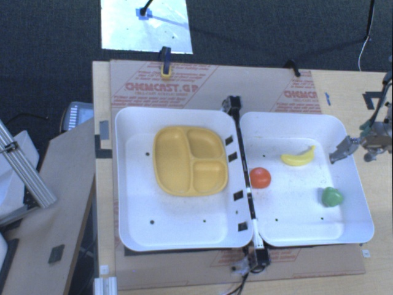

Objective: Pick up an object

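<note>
Two shallow white bins are set side by side on the surface. The left bin (pixel 132 183) is occupied by a yellow divided plate (pixel 189 160). Three small items are spread in the right bin (pixel 353 226): a yellow banana (pixel 298 157) toward the back, an orange-red round fruit (pixel 260 177) close to the dividing rim, and a green object (pixel 332 196) nearer the right wall. The gripper (pixel 341 149) is seen at the right bin's right rim, apart from all three; whether it is wide or narrow cannot be told.
</note>
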### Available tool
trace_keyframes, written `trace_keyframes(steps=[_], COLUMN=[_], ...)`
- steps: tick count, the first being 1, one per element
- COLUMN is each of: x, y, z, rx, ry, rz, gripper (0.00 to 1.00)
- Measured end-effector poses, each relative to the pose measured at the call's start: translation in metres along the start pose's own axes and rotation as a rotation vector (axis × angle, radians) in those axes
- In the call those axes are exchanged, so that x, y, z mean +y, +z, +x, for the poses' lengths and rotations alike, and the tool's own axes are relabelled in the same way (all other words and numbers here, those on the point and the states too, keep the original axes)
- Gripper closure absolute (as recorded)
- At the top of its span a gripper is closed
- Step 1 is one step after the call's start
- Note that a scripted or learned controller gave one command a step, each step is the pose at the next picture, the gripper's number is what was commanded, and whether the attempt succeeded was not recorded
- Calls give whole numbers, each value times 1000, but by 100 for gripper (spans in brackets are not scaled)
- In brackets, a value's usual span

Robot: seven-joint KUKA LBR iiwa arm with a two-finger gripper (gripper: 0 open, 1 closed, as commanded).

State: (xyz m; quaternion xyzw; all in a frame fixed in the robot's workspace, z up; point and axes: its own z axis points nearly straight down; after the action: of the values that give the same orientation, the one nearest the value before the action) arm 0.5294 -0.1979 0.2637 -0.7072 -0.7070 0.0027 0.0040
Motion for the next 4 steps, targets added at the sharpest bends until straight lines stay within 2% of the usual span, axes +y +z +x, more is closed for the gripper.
trace_keyframes(steps=[1,3,4], x=[2,11,19], y=[-6,79,139], z=[1,1,0], rx=[-3,-2,-2], ry=[-4,-1,-1], rz=[-11,-8,-9], gripper=[0,0,0])
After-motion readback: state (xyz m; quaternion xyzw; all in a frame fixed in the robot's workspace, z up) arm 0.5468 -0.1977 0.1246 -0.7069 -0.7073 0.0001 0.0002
